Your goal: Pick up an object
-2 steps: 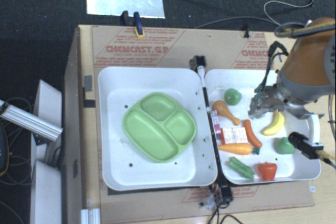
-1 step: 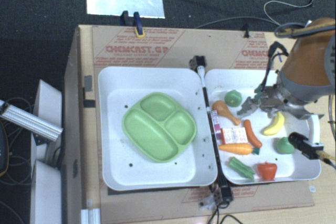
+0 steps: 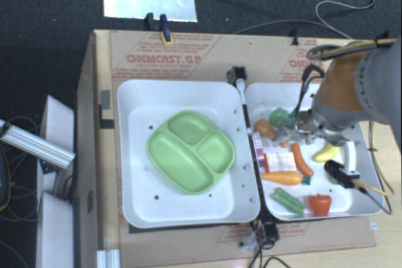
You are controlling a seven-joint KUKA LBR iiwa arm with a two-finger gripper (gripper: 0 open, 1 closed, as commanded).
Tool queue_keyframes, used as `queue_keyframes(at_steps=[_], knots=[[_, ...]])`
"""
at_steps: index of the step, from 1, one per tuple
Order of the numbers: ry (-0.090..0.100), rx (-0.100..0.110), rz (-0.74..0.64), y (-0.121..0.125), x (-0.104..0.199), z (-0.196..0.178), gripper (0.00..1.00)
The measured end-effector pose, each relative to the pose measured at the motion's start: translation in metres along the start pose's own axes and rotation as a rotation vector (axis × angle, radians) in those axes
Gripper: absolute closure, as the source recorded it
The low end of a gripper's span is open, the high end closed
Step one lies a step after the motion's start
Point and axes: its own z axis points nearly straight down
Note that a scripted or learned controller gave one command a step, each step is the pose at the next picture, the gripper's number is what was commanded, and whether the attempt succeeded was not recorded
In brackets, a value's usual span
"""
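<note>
While gripper (image 3: pixel 290 132) hangs low in right bin (image 3: pixel 364 207), finger state unreadable. Nearest target, orange carrot (image 3: pixel 282 177), lies mid-bin beside red sausage (image 3: pixel 302 160). Likely light, stiff, smooth plastic; grasp across thick middle.

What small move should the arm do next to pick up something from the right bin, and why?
Probably a short descent, then closing. The gripper hangs low in the right bin, among the toy foods, beside a green piece and an orange-brown piece. Nothing visibly sits in it, so no grasp is evident yet. The green plate in the left bin is far away.
</note>
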Motion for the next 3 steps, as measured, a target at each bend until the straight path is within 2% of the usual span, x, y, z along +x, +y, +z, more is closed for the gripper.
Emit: queue_keyframes(at_steps=[1,2,3], knots=[[-0.001,-0.004,-0.001,0.002,0.000,-0.012,1.00],[-0.001,-0.004,-0.001,0.002,0.000,-0.012,0.00],[0.000,-0.004,-0.004,0.041,0.010,0.010,0.00]])
